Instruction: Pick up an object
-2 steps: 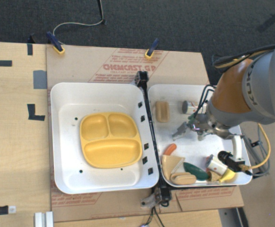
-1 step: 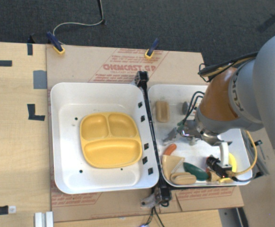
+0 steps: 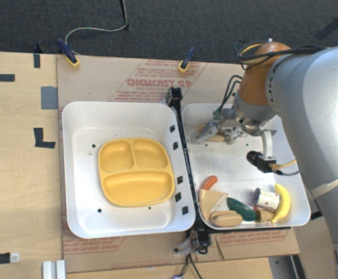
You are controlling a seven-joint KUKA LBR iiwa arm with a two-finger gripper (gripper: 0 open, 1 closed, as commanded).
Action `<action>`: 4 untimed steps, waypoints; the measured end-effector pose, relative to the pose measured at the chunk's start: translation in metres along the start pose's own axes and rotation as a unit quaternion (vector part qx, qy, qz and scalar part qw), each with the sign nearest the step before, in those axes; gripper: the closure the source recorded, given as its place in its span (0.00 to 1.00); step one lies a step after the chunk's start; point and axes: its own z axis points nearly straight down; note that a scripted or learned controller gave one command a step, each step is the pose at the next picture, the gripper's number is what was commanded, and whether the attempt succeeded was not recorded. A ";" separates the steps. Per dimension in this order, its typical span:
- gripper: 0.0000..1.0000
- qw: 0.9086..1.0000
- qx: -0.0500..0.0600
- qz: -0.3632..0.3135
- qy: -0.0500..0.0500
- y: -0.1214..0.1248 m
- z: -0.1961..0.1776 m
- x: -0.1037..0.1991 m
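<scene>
A pale wood table (image 3: pixel 18 179) bearing black tape marks (image 3: pixel 41 138) meets dark carpet (image 3: pixel 175 10) above, where a cable (image 3: pixel 121 7) trails and cardboard (image 3: pixel 151 83) is clamped down.

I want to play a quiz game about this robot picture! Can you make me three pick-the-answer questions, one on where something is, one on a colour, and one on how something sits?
1. Where is the yellow divided plastic plate?
A. left white bin
B. right white bin
C. on the cardboard

2. What colour is the curved plastic banana?
A. green
B. yellow
C. blue

3. The grey two-finger gripper is:
A. above the right bin's far end
B. touching the plate
C. outside both bins

Answers: 1 A, the plate lies inside the left bin. 2 B, it looks yellow. 3 A, it hangs there, away from the toy pile.
</scene>
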 end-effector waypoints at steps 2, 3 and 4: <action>0.00 1.000 -0.001 -0.001 -0.001 0.020 0.000 0.013; 1.00 1.000 0.000 -0.001 -0.002 0.020 -0.009 0.013; 1.00 1.000 0.000 -0.001 0.001 -0.060 -0.099 0.050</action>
